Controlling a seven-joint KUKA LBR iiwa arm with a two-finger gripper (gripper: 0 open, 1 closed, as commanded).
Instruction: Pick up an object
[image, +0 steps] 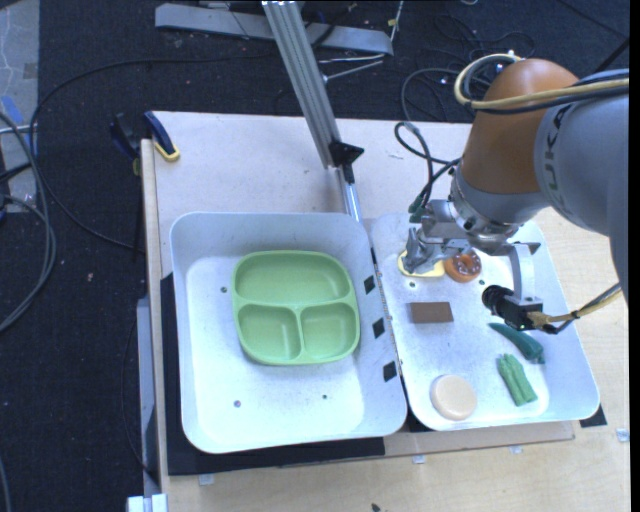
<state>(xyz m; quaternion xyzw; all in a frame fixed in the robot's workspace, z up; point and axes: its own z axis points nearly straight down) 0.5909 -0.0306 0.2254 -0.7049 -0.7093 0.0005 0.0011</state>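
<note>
My gripper (424, 252) hangs low over the back left part of the right bin (560, 400). A yellow thing (407, 266) lies right under it, mostly hidden by it. Just to its right sits an orange round thing (464, 267). A brown block (431, 313) lies in front of the gripper, apart from it. Nearer the front are a cream round disc (454, 396), a green stick-like thing (516, 380) and a teal thing (524, 343).
The left bin (200, 400) holds a green divided plate (296, 306). A metal pole (310, 90) slants up from between the bins at the back. Cables lie on the dark floor behind the bench.
</note>
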